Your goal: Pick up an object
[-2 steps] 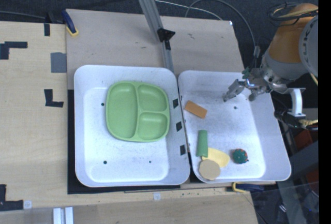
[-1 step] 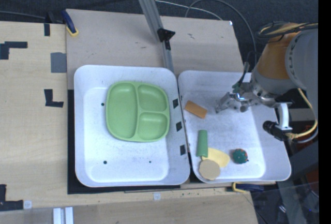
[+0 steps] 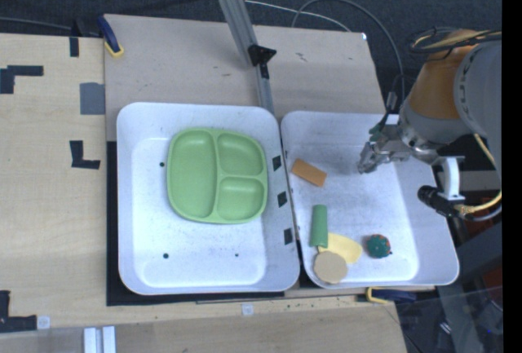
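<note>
The right bin (image 3: 424, 258) holds an orange block (image 3: 308, 172) near its left wall, a green cylinder (image 3: 318, 225), a yellow piece (image 3: 346, 246), a tan disc (image 3: 330, 266) and a small green-and-red ball (image 3: 377, 245). My gripper (image 3: 369, 161) hangs over the bin's upper right part, fingertips pointing down-left, about 70 px right of the orange block. Nothing shows between its fingers. The fingers look close together, but the gap is too small to judge.
The left bin (image 3: 139, 262) carries a green divided plate (image 3: 218, 175). A metal pole (image 3: 236, 9) slants down from the top to the bins' shared edge. Cables (image 3: 326, 13) loop behind the right bin. The grey arm with its orange band (image 3: 444, 94) fills the right side.
</note>
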Controlling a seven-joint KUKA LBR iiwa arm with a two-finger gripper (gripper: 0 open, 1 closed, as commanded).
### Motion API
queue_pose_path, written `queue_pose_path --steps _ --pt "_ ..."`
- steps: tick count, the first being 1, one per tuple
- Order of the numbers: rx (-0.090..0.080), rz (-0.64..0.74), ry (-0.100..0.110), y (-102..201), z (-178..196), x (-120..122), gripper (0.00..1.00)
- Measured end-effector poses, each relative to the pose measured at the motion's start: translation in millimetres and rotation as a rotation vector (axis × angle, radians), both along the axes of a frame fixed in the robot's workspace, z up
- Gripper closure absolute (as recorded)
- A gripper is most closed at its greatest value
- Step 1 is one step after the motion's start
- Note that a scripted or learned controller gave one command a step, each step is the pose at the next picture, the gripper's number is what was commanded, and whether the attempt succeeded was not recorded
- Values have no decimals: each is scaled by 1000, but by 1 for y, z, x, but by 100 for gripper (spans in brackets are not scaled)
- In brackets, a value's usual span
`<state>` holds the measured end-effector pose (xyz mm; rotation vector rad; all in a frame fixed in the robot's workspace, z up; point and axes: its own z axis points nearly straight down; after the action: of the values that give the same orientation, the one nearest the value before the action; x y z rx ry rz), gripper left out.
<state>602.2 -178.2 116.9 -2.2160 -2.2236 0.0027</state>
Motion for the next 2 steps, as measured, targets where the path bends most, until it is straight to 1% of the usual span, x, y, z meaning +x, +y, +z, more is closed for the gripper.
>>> queue_pose_path --steps 1,2 --pt "-1 -1 -8 6 59 8 100" --pt "-2 -1 -9 5 121 15 100"
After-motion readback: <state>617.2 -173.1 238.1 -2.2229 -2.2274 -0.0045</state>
